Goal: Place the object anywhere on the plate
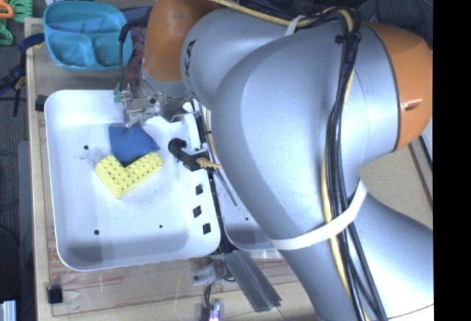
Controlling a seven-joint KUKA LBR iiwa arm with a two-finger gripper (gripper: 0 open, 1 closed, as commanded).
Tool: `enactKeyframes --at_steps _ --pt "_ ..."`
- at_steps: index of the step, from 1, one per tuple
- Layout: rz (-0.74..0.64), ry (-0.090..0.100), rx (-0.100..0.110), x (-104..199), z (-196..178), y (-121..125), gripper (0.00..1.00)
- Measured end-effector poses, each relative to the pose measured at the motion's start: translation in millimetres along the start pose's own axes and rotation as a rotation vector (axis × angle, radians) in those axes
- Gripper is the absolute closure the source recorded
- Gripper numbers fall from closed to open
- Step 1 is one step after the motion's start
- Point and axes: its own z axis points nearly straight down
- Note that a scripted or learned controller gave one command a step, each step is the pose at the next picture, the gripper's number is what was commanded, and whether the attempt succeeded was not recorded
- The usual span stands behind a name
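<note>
while my grey arm (pixel 294 143) crosses the bench from the right and covers most of the right bin (pixel 246 238), my gripper (pixel 136 110) hangs over the left bin (pixel 73 238), near that bin's far edge. whether my fingers are spread or pressed together, i cannot tell: they sit under the wrist hardware and look small and blurred. nothing can be made out between them.

location of parts, all referenced to the left bin:
- a blue block (pixel 132 141) lies on the bin floor, just below my gripper, toward the far half of the bin. contact between gripper and block cannot be confirmed.
- a yellow studded plate (pixel 129 172) lies near the centre of the bin floor, tilted diagonally. the blue block overlaps its upper edge and touches it.
- a black knob (pixel 180 150) on my arm's hardware hangs over the bin's right side.
- a blue two-part tray (pixel 85 36) stands outside the bin, beyond its far edge.
- small dark marks dot the bin floor around the yellow plate.

an orange band (pixel 405 87) wraps my arm well to the right of the bin.
</note>
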Motion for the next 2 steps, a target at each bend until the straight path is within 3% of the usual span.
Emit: enactKeyframes --at_steps 1,2 --pt "0.008 0.001 0.002 72.7 -100.5 -7.3 1.0" --pt "0.008 0.0 0.001 72.4 -101.3 -6.9 0.0"
